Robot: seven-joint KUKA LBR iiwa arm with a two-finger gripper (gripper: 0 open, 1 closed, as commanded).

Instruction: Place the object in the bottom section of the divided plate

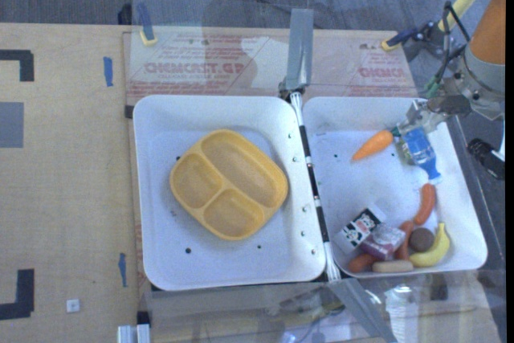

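We see the grey two-finger gripper (419,124) low over the upper right of the right-hand shallow white bin (474,249), and we cannot tell how it is set or whether it has anything. Right under it lies a small clear plastic bottle with a blue label (419,149), and just beside that a small orange toy carrot (373,145), its tip pointing left. Which of the two is the task's object we cannot say; we judge either to be light and stiff, the bottle slick and apt to roll, best taken across its middle. Near the bin's lower edge lie a yellow toy banana (432,250), an orange sausage-shaped toy (425,204) and a black-and-white carton (361,228), crowded and partly overlapping. The yellow three-section divided plastic plate (228,184) sits tilted in the left-hand white bin (152,253), well apart. The arm is cut off at the frame's edge.
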